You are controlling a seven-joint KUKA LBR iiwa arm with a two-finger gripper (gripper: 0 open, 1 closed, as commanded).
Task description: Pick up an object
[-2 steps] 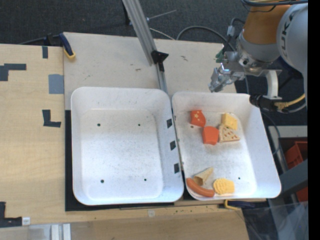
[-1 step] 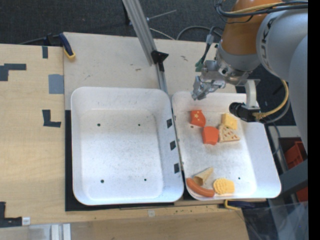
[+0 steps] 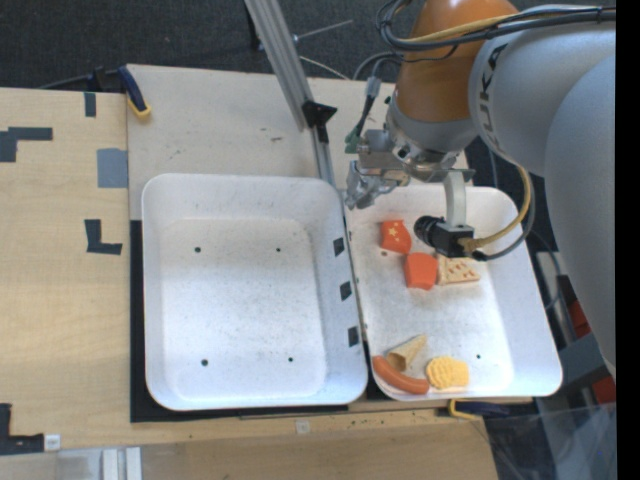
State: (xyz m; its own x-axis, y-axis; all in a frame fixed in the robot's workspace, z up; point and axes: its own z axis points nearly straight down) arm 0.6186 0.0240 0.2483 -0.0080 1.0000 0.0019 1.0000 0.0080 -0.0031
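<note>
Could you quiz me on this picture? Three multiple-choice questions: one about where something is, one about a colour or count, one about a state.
1. Where do the toy food pieces lie?
A. right bin
B. left bin
C. wooden bench

2. What colour is the band above the arm's wrist?
A. blue
B. orange
C. green

3. The orange cube-shaped block is:
A. lifted in the claw
B. lying on the bin floor
C. outside the bins

Answers:
1 A, the pieces sit in the right shallow white bin.
2 B, the orange band shows plainly.
3 B, the orange cube-shaped block rests below the claw, apart from it.
</note>
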